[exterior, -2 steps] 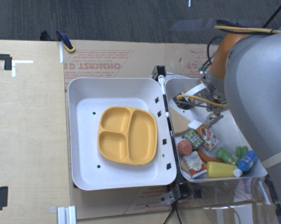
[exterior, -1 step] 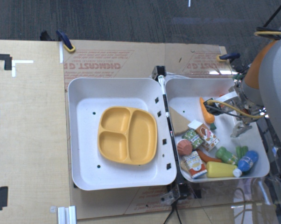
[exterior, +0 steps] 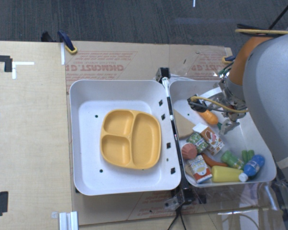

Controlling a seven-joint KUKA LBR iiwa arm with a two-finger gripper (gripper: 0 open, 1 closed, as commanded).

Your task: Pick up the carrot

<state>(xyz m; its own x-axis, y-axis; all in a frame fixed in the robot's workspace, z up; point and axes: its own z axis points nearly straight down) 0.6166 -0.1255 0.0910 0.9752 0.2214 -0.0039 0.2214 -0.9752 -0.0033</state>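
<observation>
Right bin (exterior: 259,133): hand (exterior: 220,115) beside carrot (exterior: 208,117).

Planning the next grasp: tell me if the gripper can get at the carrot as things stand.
Probably yes. The gripper hangs in the right bin, right beside the carrot, whose top is uncovered; the other toys lie nearer the camera, apart from it.

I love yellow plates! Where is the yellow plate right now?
The yellow divided plate lies in the middle of the left white bin, left of the bin crowded with toy food.
</observation>
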